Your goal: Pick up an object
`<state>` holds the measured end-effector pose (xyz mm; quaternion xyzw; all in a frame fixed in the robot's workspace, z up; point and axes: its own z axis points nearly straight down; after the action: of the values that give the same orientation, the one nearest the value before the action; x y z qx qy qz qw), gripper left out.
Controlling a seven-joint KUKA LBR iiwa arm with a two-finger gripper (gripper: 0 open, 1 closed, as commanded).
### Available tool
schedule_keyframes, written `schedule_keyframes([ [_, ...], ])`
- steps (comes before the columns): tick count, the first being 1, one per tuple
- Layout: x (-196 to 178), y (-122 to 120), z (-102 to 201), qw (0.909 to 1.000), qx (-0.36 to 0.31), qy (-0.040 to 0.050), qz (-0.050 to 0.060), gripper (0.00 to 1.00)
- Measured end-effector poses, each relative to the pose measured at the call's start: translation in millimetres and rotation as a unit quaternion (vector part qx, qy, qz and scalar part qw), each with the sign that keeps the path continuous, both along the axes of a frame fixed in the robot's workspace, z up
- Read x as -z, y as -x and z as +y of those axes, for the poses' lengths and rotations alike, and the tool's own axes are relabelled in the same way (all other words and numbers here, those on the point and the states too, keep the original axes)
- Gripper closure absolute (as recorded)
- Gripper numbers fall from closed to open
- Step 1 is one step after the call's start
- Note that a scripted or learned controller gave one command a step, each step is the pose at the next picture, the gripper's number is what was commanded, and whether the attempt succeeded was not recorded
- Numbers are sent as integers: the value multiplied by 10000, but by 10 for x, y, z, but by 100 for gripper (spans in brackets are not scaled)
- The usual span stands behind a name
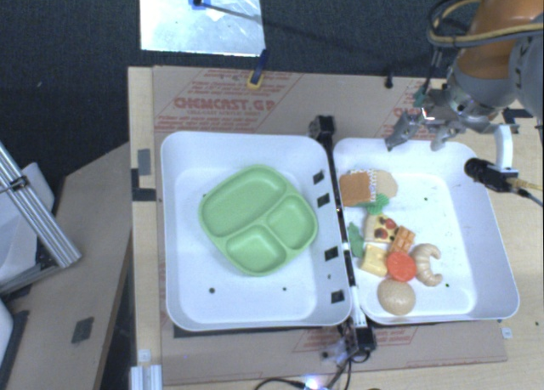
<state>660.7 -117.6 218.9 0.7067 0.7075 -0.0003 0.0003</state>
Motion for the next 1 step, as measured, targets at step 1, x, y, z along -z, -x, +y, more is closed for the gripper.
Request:
schedule_keyframes([
  [1,596,-71,1,10000,-10,-4,12,0],
])
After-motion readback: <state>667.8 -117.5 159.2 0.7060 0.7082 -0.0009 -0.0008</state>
